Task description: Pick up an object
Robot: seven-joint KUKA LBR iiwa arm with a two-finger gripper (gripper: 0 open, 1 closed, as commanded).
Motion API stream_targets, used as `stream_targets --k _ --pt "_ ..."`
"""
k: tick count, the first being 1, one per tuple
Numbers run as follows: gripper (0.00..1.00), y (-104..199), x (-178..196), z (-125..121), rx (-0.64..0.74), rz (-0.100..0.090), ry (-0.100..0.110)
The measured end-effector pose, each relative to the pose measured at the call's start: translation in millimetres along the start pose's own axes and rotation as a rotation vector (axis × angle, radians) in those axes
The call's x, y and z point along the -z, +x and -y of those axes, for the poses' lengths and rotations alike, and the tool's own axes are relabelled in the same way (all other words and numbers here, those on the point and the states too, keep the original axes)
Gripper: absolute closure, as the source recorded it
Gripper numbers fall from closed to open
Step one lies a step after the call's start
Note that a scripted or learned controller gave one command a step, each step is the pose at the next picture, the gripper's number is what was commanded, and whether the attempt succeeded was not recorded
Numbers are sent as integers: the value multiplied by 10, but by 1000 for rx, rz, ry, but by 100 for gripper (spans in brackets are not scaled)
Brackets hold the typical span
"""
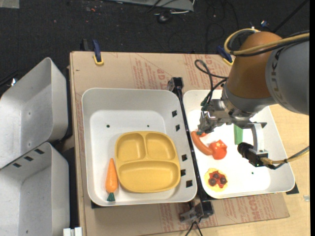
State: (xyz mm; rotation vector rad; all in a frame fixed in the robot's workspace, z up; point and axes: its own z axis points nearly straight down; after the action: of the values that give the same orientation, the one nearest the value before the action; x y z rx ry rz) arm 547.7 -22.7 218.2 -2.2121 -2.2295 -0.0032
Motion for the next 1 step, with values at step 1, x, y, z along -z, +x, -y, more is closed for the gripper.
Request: stream_targets --k 1 --pt "100 529 134 29 0 0 0"
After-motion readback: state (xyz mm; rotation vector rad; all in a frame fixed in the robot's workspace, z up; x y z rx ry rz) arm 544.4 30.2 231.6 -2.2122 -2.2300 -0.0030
